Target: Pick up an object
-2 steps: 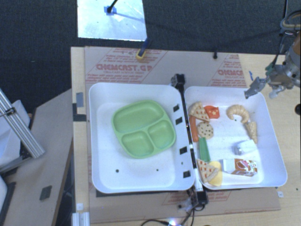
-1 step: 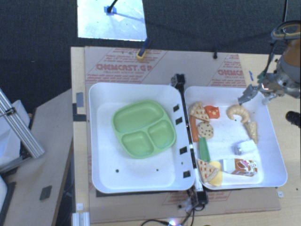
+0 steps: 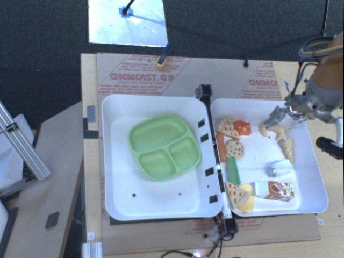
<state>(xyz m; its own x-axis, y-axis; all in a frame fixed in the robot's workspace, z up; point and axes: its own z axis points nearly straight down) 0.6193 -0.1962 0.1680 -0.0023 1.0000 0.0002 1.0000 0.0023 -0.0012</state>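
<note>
one fixed camera looks down aslant on both bins (image 3: 161, 104).

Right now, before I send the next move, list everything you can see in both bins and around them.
white bins: 2, white, side by side on the bench.
divided plate: 1, light green, three compartments, in the left bin.
pizza slice toys: 2, tan with red dots, right bin, one at the top left, one at the bottom left.
cookie: 1, tan with dark dots, right bin, left side.
green stick: 1, green, below the cookie.
ice cream cone: 1, tan, right bin, right side.
flat packet: 1, white and red, right bin, bottom.
gripper: 1, grey, over the right bin's top right, just above a pale tan item.
</note>
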